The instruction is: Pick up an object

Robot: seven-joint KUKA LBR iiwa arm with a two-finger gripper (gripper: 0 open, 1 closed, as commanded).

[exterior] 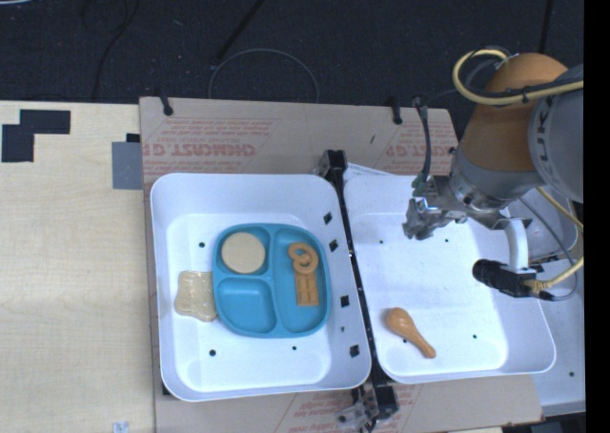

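My gripper (pixel 417 224) hangs over the back of the right bin (pixel 534 357), with nothing visible between its tips. An orange wooden spoon-like piece (pixel 410 331) lies near the front of that bin, well below the gripper. In the left bin (pixel 181 364) sits a blue divided tray (pixel 255 315) holding a round tan disc (pixel 242 252) and an orange key-shaped piece (pixel 304 272). A pale yellow piece (pixel 195 295) lies against the tray's left side.
A black divider (pixel 348 269) runs between the two bins. The arm's grey wrist and orange band (pixel 510 126) stand at the right, with a black cable fitting (pixel 505 278) over the right bin's edge. Cardboard lies beneath the bins.
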